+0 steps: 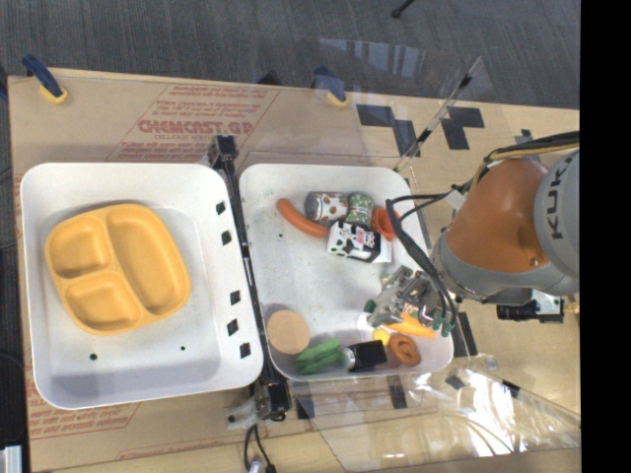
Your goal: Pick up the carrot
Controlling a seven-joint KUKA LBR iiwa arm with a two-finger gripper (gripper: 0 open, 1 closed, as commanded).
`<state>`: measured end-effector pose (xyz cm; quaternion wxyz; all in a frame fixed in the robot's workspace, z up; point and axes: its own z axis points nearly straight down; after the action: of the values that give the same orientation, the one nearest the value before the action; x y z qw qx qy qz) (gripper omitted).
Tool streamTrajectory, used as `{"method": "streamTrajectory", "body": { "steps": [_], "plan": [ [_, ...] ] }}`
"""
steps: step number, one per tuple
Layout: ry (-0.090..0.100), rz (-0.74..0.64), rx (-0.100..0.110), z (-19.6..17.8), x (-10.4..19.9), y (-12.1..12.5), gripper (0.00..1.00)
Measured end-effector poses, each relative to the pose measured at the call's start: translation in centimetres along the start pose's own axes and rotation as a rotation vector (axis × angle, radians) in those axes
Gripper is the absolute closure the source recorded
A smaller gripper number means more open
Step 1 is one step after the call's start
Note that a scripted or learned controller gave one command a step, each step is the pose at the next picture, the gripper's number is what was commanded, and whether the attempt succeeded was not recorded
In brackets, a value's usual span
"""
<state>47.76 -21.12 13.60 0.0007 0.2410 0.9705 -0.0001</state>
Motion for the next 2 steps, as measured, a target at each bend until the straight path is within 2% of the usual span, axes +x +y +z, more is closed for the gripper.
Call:
{"method": "streamTrajectory", "body": {
  "steps": [1, 2],
  "plan": [
    [0.009, -0.219, -0.004, 2.0, 0.3, 0.4, 1.0],
    [-0.003, -0.266, 0.0, -1.1, -0.1, 0.3, 1.0]
  ]
}}
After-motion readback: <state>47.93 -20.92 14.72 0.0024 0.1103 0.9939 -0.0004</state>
